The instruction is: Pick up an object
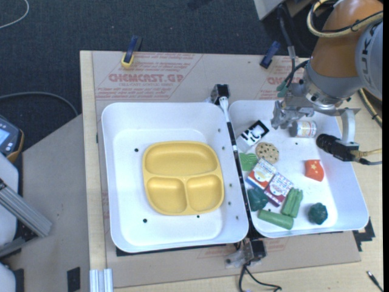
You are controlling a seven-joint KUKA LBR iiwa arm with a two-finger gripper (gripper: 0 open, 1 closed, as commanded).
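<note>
While hovering over the right bin (352, 208) beside a small cylindrical container (302, 128): gripper (285, 119) finger state not discernible; toys lying below, divided yellow plate (182, 177) resting in left bin (121, 224).

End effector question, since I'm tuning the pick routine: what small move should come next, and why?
Probably a short descent. The end effector sits at the right bin's far end beside a small white bottle, with nothing seen between its fingers, so lowering onto the bottle seems the nearest chance.

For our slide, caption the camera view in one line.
Arm's hand hangs over the right bin of small toys; yellow tray lies in the left bin.
</note>
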